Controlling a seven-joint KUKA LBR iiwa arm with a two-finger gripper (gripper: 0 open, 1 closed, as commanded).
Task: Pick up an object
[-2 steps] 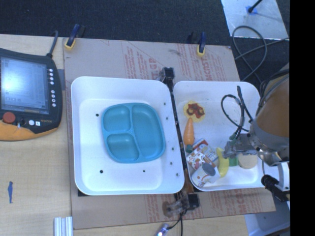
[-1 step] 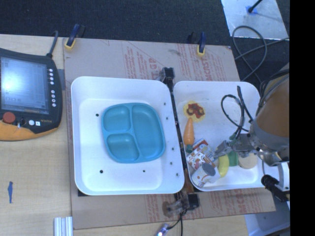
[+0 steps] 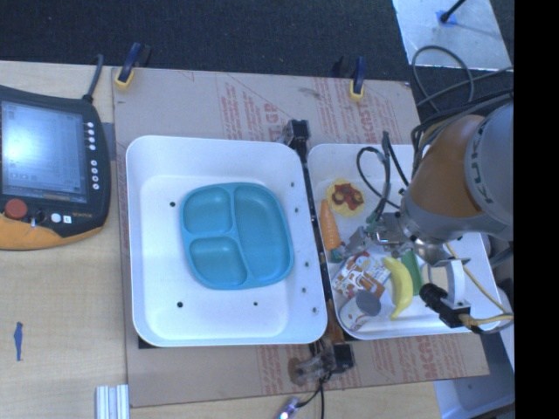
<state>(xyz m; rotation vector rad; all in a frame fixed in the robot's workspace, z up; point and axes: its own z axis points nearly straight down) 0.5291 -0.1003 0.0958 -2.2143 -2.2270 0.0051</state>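
Right of centre, the arm (image 3: pixel 454 177) bends over the right bin (image 3: pixel 349 157), its gripper (image 3: pixel 390 234) low among the clutter (jaws hidden, so I cannot tell their state). Just beside it lie a banana (image 3: pixel 401 288), a carrot (image 3: pixel 329 225) and a packet (image 3: pixel 360 276). The left bin (image 3: pixel 157 234) holds a blue tray (image 3: pixel 236 234). A pendant (image 3: pixel 48 168) sits far left.

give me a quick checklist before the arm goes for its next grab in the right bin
1. Objects within reach: ok, banana, carrot and snack packet lie in the right bin.
2. Arm over the right bin: ok, the gripper sits above the pile.
3. Finger state: cannot tell.
4. Anything held: cannot tell.
5. Banana free of neighbours: not ok, it touches the packet.
6. Left bin: ok, it holds the blue divided plate only.
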